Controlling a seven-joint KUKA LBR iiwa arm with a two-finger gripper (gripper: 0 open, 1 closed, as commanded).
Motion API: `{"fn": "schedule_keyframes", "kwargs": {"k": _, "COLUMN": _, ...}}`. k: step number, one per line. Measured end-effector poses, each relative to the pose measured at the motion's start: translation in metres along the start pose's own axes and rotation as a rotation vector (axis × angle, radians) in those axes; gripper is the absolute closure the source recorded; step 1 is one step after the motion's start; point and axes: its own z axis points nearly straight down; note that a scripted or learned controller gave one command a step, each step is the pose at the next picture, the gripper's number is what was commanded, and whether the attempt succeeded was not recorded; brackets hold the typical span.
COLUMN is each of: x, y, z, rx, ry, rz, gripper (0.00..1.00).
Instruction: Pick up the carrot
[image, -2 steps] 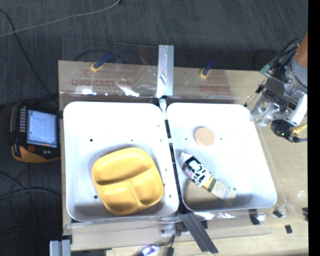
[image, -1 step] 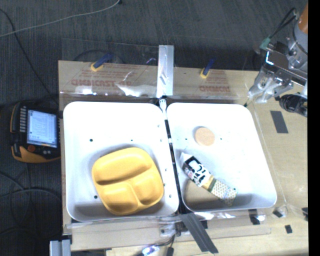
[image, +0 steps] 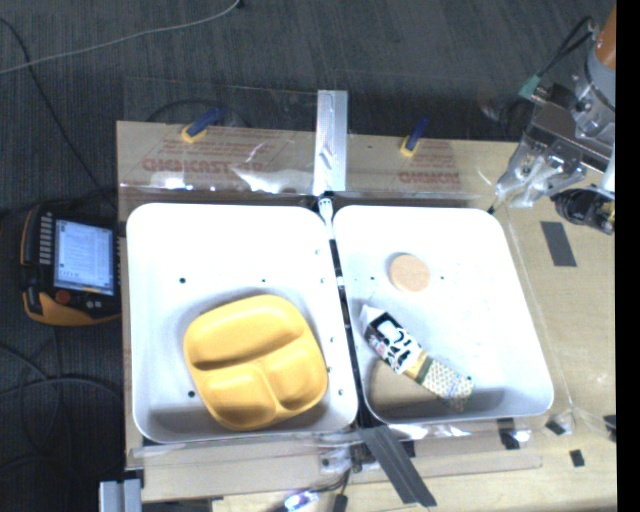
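A small round pale-orange disc (image: 409, 273), the only carrot-coloured item, lies flat in the upper middle of the right bin (image: 500, 300). My gripper (image: 522, 180) hangs at the upper right, outside the right bin's far right corner and above the bench. It is well apart from the disc, up and to the right of it. Nothing is seen in the gripper.
A black-and-white wrapped bar (image: 413, 357) lies diagonally in the right bin, below the disc. A yellow divided plate (image: 257, 358) sits in the left bin (image: 160, 260). A handheld pendant (image: 72, 263) lies left of the bench.
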Motion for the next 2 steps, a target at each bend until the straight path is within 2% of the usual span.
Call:
{"fn": "schedule_keyframes", "kwargs": {"k": 1, "x": 0.040, "y": 0.020, "z": 0.000, "rx": -0.002, "ry": 0.001, "rz": -0.457, "gripper": 1.00}}
{"fn": "schedule_keyframes", "kwargs": {"k": 2, "x": 0.052, "y": 0.061, "z": -0.001, "rx": -0.004, "ry": 0.000, "rz": -0.765, "gripper": 1.00}}
